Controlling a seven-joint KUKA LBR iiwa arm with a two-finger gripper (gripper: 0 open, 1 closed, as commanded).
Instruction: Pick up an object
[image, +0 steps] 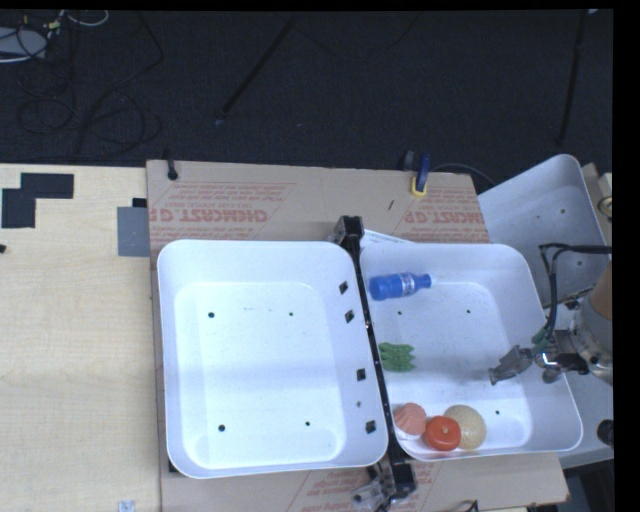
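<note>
The gripper (510, 366) is seen low over the right bin (500, 262), near its right wall, entering from the right edge of the view. Dark fingers are pointed left and down toward the bin floor. Whether they are spread or closed can't be told at this res.; nothing is seen between them.

Objs. in right bin, relative to gripper:
- Blue bottle (399, 286): up and to the left, well apart. Lying on its side near the top-left of the bin, by the divider. Body is blue, w/ a paler cap end pointing right. Shape cylindrical.
- Green item (396, 356): directly left, well apart, just beside the divider. Small, flat, ridged or leafy outline; exact type can't be told.
- Red round obj. (442, 433): below and to the left, near. Orange-red, w/ a small dark spot on top.
- Pale cream round obj. (468, 425): below and slightly left, nearest to the gripper; touching the red one on its right side.
- Pinkish round obj. (408, 418): below and further left, just beside the red one, near the bin's front-left corner.

The three round objs. are clustered at the front wall. None is touched by the gripper.

The left bin (190, 262) is noted well to the left, past the black divider (366, 340).
</note>
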